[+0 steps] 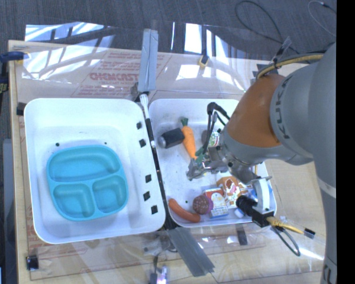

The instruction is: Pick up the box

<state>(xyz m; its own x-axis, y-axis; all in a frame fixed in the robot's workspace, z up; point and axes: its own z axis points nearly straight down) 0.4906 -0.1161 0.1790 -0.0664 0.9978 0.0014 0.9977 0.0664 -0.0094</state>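
Left bin (35, 158) holds a blue divided tray (86, 181). In the right bin (165, 108), the claw (196, 169) hovers low; its state cannot be told. The box (223, 197), apparently a printed carton, lies ungrasped just right of it.

The arm (284, 117) covers the right bin (165, 108) from two to four o'clock, hiding that wall. The box (225, 195) shows partly beneath the wrist; its print is too small to read. The gripper (196, 169) is dark and blurred.
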